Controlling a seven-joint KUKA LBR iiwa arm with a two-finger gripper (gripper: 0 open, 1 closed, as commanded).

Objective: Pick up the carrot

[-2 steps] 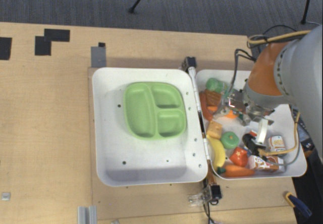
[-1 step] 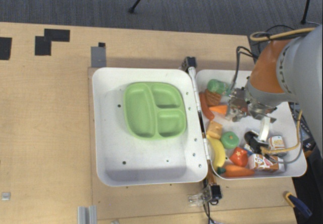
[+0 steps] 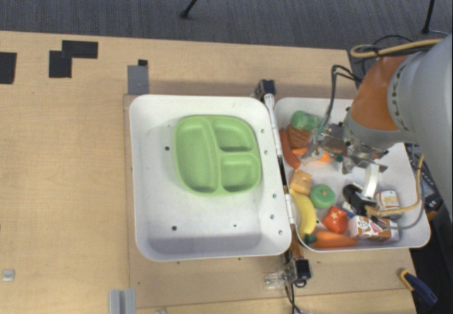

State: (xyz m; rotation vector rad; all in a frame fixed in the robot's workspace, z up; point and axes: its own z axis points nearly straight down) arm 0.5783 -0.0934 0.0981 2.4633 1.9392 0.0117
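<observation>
1. camera view, bins: two white bins sit side by side on the bench (image 3: 64, 185). the left bin (image 3: 152, 164) bears a green divided plate (image 3: 216, 155), flat, about mid-bin.
2. camera view, arm: the arm (image 3: 371, 104) reaches in from the right over the right bin (image 3: 419, 233). its orange band hangs above the bin's upper half.
3. camera view, gripper: the gripper (image 3: 322, 143) points leftward over the upper-left part of the right bin. it is just beside a red-brown item (image 3: 294, 139), with a small orange piece (image 3: 320, 158) directly under its tip.
4. gripper state: i cannot tell from here whether it is open or closed, as the tip is small and lost among the clutter. i also cannot tell whether it touches the orange piece or only hangs over it.
5. carrot (image 3: 334, 240): it lies lengthwise along the lower wall of the right bin. its left end is just beside the lower tip of the banana (image 3: 306, 212), and a red round item (image 3: 336, 219) is just above it. it is well apart from the gripper.
6. other contents, right bin:
   - a green item (image 3: 306, 120) near the top wall
   - a tan block (image 3: 301, 179) above the banana
   - a green round piece (image 3: 323, 196) between the banana and the red item
   - a small carton (image 3: 388, 199) and a printed packet (image 3: 371, 228) toward the lower right
</observation>
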